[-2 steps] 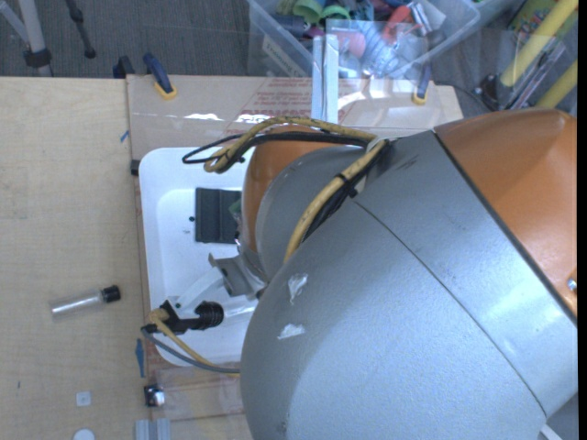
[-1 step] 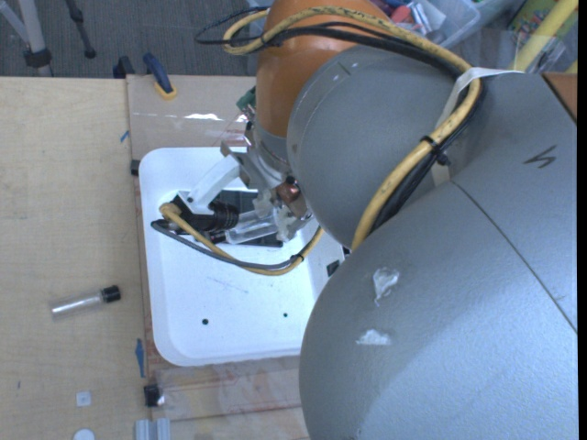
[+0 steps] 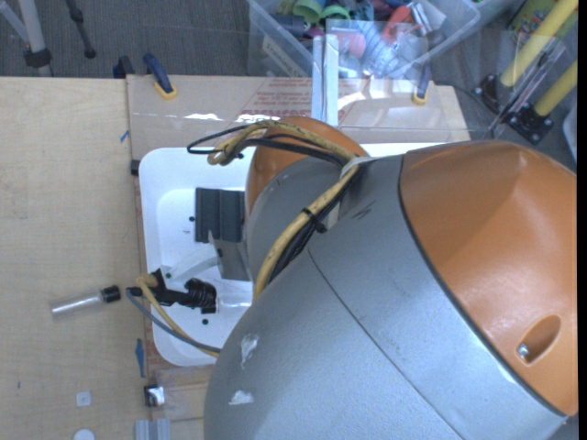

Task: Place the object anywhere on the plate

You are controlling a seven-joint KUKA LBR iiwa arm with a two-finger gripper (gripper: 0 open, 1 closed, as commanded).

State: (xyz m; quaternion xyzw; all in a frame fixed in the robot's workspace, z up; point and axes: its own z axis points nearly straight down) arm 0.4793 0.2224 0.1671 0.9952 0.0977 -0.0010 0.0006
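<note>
**Ana:** Nearest the lens, the grey arm [image 3: 385,337] with its orange band covers the lower right and centre of the frame.

**Ben:** And the gripper [image 3: 225,232]?

**Ana:** A dark block over the white bin [image 3: 151,186] at centre left. Whether the jaws are spread or pressed together, I cannot tell. I cannot pick out the object or the plate; the arm hides that area.

**Ben:** Risks?

**Ana:** Probably the yellow cables [image 3: 266,140] looping low could snag the bin's rim, or a blind release could miss.

**Ben:** Surroundings?

**Ana:** Pale wooden counter [image 3: 55,200], a small clear tube [image 3: 83,299] lying at lower left, a clear tub of toys [image 3: 367,12] at top, grey carpet behind.
</note>
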